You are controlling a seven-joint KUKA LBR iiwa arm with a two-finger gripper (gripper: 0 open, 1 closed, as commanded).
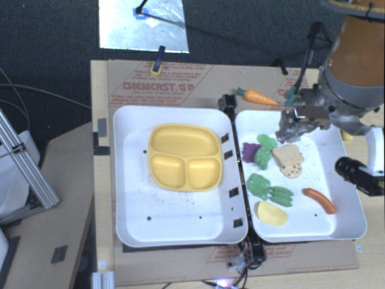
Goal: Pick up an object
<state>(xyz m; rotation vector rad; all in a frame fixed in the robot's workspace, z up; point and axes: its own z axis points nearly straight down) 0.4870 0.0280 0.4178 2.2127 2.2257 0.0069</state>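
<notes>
My gripper (289, 131) hangs over the back of the right bin (349, 218), just above and behind a tan bread slice (288, 160). Nothing shows between its fingers. Left of the bread lie a green leafy piece (264, 150) and a purple piece (249, 151). Lower in the bin rest a green pea pod piece (268, 189), a yellow slice (272, 214) and an orange-red sausage (319, 200). An orange carrot (257, 97) lies outside the bins on the cardboard behind.
The left bin (129, 215) holds a yellow divided plate (184, 157). The cardboard sheet (174, 83) lies under both bins. A blue and yellow clip (158, 61) rests at its back edge, near a shiny metal sheet (143, 17).
</notes>
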